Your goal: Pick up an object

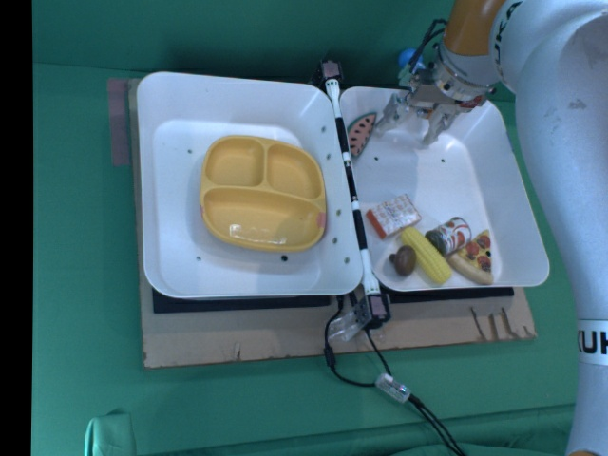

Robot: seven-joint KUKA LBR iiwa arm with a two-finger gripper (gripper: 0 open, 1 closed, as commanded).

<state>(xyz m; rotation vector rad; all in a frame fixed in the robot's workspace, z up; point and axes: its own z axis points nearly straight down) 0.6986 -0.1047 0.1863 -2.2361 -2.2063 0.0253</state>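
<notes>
My bench [85,255] is green; on it lies a brown board [237,345], bearing two white bins [171,264], [522,255], and a black cable [418,411].

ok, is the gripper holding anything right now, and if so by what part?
Nothing is held. The gripper hangs open over the far end of the right bin, with bare bin floor between its fingers. The watermelon slice lies apart, to its side.

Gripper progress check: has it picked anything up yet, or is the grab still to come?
Nothing looks picked up yet. The gripper hangs open over the far end of the right bin, with nothing between its fingers. The watermelon slice lies just beside it; the corn, can, pizza slice and packet lie at the near end. The whole grab and lift remain.
</notes>
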